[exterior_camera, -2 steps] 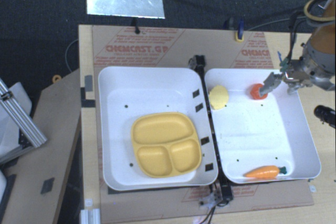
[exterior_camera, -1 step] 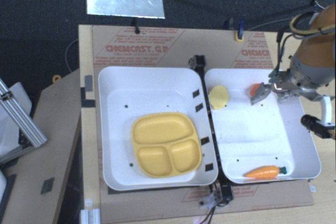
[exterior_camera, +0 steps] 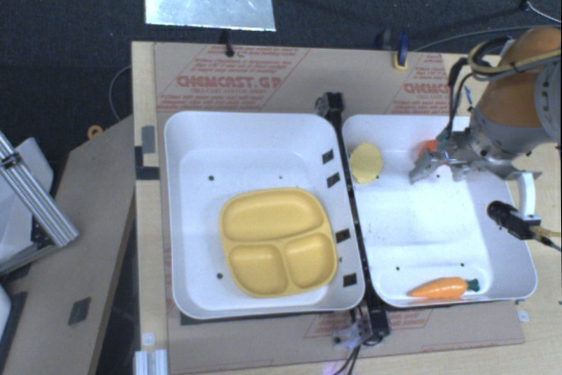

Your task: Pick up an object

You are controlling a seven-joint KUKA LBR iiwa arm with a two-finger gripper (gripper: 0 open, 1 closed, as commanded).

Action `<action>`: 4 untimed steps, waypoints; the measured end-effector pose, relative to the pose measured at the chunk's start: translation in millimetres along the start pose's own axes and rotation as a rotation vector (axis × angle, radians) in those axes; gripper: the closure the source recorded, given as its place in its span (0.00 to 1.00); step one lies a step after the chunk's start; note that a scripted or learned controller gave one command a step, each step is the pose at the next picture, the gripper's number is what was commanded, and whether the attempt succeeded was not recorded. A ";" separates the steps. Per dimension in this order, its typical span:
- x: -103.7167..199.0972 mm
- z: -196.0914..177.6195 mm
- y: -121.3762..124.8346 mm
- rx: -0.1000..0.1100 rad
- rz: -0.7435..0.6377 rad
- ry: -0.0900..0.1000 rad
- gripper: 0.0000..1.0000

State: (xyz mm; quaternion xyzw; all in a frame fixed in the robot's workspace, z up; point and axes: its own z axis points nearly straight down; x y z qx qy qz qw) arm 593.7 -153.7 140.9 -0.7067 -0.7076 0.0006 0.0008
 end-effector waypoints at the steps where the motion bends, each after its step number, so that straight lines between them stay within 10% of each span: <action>1: 0.5 52.2 -0.1 0.001 0.000 0.001 0.00; 2: -0.2 38.2 1.7 -0.006 0.000 -0.002 1.00; 4: -4.9 -63.8 3.0 -0.008 -0.003 -0.002 1.00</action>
